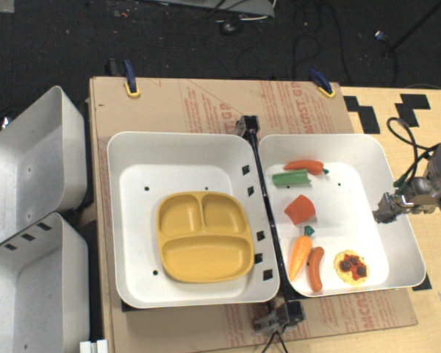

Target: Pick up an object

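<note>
**Right Bin Contents and Gripper Position**

You find the candidate objects in the right shallow white bin. Along its far side lies a red chilli-shaped toy, touching a green elongated toy vegetable just in front of it. Near the bin's middle sits a red-orange wedge-shaped block. Toward the near-left corner lies an orange toy carrot with a small green top; a red-orange toy sausage rests just beside it on the right. A small round toy pizza with yellow rim and dark red toppings lies near the bin's near-right corner, apart from the sausage.

You see the grey two-finger gripper at the right wall of this bin, about level with the wedge block and well apart from every object. No object sits between its fingers. Whether the fingers are open or closed cannot be told at this scale.

The left shallow white bin holds a yellow plastic plate with three compartments, lying flat near the centre. Both bins rest side by side on a brown cardboard sheet.
</note>
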Motion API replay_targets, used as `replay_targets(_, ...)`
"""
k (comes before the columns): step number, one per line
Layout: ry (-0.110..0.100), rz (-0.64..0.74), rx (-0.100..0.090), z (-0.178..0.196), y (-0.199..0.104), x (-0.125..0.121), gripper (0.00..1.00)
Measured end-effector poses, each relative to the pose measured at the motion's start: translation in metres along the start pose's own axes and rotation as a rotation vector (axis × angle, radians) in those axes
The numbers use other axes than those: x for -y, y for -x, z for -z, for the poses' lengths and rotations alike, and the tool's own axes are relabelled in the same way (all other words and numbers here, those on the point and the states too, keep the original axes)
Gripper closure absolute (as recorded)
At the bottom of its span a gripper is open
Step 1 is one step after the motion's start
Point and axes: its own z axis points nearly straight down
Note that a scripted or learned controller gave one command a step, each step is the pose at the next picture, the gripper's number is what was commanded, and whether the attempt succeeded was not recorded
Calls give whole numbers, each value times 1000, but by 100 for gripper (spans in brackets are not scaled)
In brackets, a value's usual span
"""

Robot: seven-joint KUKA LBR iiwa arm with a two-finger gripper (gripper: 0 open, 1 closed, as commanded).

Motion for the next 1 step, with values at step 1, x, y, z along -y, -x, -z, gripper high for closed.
replay_targets(1, -2, 4, -2, 9, -50, -16, 100)
